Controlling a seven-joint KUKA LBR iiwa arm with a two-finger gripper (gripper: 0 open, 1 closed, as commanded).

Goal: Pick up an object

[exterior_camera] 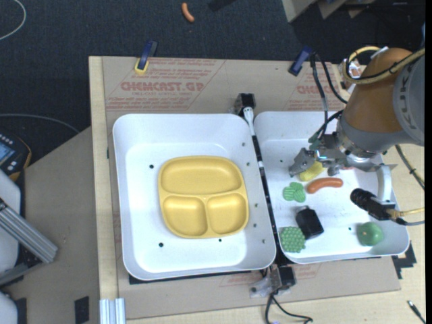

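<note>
While bent low, the gripper seemingly touches a yellow piece.

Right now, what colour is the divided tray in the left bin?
Yellow: the divided tray shows plainly in the camera view.

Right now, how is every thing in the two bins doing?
yellow divided plate: flat in left bin, compartments bare
gripper: low in right bin, above the yellow toy
yellow toy: lying, partly under gripper
sausage: lying flat
black block: lying free
green ball: resting near bin's corner
</note>
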